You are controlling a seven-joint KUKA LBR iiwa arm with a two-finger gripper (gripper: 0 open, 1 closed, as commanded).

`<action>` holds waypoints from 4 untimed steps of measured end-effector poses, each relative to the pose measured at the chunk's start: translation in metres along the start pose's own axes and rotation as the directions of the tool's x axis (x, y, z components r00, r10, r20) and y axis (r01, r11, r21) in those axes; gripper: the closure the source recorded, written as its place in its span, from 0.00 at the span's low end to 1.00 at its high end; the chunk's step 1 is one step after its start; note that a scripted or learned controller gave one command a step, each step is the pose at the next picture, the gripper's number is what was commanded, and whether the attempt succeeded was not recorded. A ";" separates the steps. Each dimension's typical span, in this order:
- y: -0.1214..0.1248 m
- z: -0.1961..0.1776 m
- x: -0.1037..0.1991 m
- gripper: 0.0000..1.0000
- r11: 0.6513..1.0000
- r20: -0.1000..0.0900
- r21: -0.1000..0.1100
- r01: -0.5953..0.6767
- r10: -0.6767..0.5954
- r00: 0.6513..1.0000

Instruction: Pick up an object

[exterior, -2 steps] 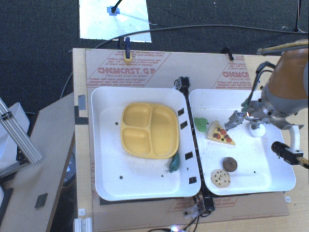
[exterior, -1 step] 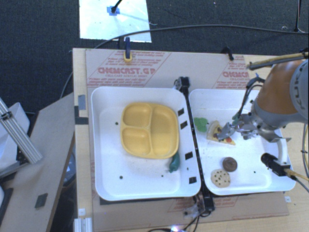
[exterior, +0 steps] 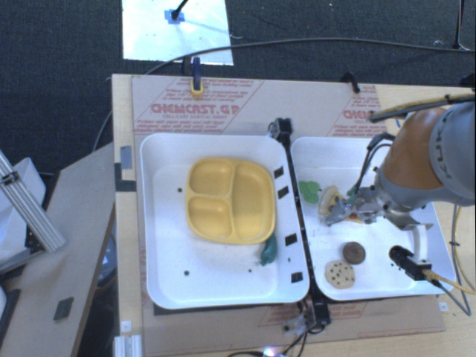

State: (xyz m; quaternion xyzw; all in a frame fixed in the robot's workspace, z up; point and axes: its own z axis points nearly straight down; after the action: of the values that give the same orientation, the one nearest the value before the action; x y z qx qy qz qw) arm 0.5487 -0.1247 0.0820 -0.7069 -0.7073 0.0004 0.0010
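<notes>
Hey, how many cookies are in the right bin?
2. A dark brown cookie lies near the middle of the right bin, and a tan chocolate-chip cookie sits just below it, towards the front wall. The arm covers part of the bin, so another could be hidden.

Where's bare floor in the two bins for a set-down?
Left bin: a strip left of the yellow divided plate and a wider patch below it, left of the teal piece. Right bin: the top band above the green piece. Crowded: around the pincer, brown disc and spotted cookie.
</notes>
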 end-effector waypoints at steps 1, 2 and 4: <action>0.001 -0.013 -0.001 1.00 1.000 0.001 -0.005 0.000 0.000 1.000; 0.007 -0.072 0.008 1.00 1.000 0.002 -0.009 0.005 -0.005 1.000; 0.020 -0.179 0.012 1.00 1.000 0.002 -0.010 0.005 -0.005 1.000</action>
State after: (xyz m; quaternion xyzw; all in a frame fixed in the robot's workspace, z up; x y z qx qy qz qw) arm 0.5696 -0.1126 0.2606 -0.7051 -0.7091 -0.0024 -0.0033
